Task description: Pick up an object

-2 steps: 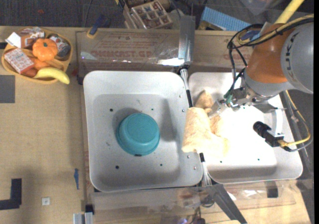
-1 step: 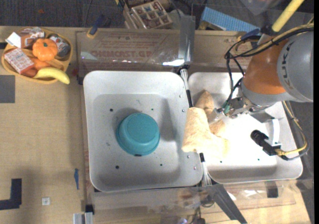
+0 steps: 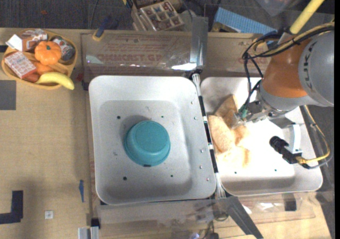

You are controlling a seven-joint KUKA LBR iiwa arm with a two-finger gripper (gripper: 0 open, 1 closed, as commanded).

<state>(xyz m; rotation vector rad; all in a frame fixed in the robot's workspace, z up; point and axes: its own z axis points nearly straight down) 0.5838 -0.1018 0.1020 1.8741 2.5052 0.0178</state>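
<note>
One arm reaching over the right bin's pale pieces

Several tan, bread-like pieces (image 3: 222, 130) are lying along the left side of the right bin (image 3: 311, 182), and the gripper (image 3: 245, 113) is hanging just beside them, at their upper right edge; the largest piece is stretching down and left from it. Whether it is gripping anything I cannot tell. A teal bowl (image 3: 148, 143) is sitting in the left bin (image 3: 101, 94), well apart
</note>
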